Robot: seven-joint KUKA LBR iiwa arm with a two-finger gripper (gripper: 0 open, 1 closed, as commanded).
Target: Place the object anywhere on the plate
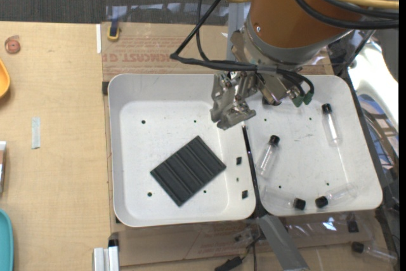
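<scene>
A dark grey ribbed plate (188,170) lies flat and turned at an angle in the left bin (127,136). In the right bin (355,155) lie clear tubes with black caps: one (266,155) near the divider, one (330,125) at the far right, and one (339,195) along the front wall. My gripper (231,112) hangs over the divider between the bins, at the back, above and to the right of the plate. I see no tube in it from here.
Two small black bits (238,160) (245,194) lie in the left bin near the divider. Black cables (190,57) loop from the wrist over the back of the bins. The wooden bench (51,136) to the left bears small items along its edge.
</scene>
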